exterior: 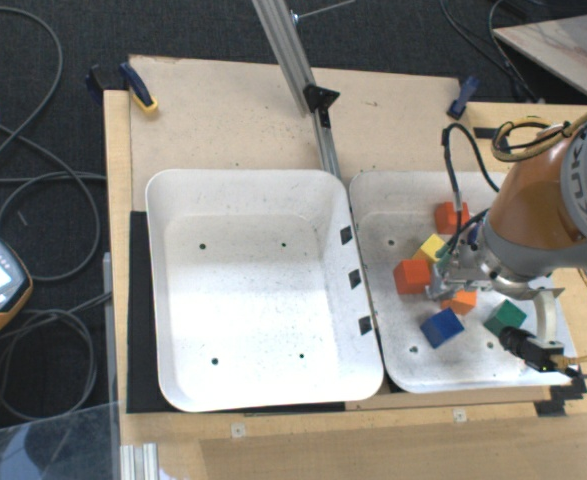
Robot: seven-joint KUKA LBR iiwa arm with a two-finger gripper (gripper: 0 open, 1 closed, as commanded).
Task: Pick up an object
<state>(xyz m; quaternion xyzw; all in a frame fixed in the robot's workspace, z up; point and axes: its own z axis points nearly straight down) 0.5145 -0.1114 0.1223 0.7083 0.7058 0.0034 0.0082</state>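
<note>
In the camera view, the grey arm (548, 203) with its orange band reaches in from the right and bends down over the right bin (393, 363). Its gripper (451, 280) is lowered among a cluster of small blocks near the middle of that bin. Whether the gripper is spread or pinched together cannot be told; the wrist and dark cabling hide much of it, and no block can be seen clamped in it.

The blocks lie close around the gripper. A larger orange-red block (411, 276) sits just to its left, apparently touching or nearly so. A yellow block (433, 247) lies just above and left of the tip, beside the orange-red one. Another orange block (449, 216) rests farther up, toward the bin's back wall. A small orange piece (463, 302) shows just below and right of the tip, partly tucked under the gripper body. A blue block (440, 328) lies below the tip, tilted, a little apart from it. A green block (506, 316) sits to the lower right, near the arm's black fitting.

The left bin (173, 268) lies well to the left of the gripper, and a slanted metal pole (283, 38) rises behind the seam between the two bins.
</note>
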